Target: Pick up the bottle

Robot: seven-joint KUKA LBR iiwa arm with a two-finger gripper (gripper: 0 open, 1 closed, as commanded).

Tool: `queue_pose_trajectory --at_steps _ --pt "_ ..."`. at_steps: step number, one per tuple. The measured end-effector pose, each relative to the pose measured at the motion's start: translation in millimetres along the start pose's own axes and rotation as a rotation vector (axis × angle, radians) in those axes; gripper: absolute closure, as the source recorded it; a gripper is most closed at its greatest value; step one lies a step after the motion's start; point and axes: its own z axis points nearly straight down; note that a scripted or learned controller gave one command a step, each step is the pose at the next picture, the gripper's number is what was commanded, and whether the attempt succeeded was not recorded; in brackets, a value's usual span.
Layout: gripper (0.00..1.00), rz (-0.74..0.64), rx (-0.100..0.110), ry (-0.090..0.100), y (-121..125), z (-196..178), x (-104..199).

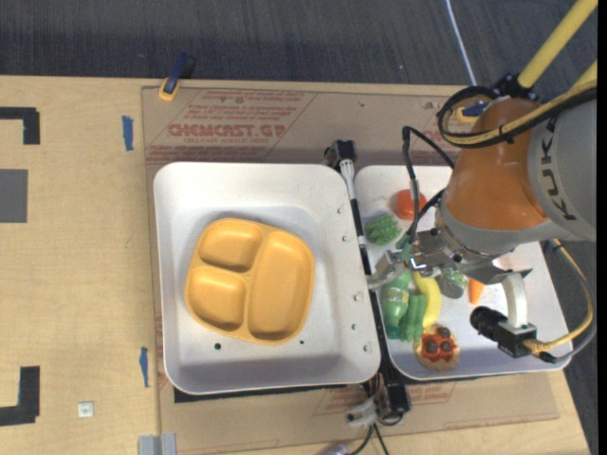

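A grey arm with an orange band fills the right of the frame and hangs over the right-hand white bin. Its pincer sits low over the bin's left part, among a heap of toy foods; whether it is apart or together cannot be told. Just below the pincer lie a green piece and a yellow piece, touching each other, with a round pizza-like toy at the lower edge. Above the pincer are a green leafy toy and an orange-red one. No bottle can be told apart in that heap. The left-hand white bin holds a yellow divided tray at its centre. Both bins rest on a cardboard sheet on the tabletop.
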Motion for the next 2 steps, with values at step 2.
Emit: queue_pose_trajectory --at_steps 2 --pt "0.0 -0.056 0.0 0.0 -20 0 35"
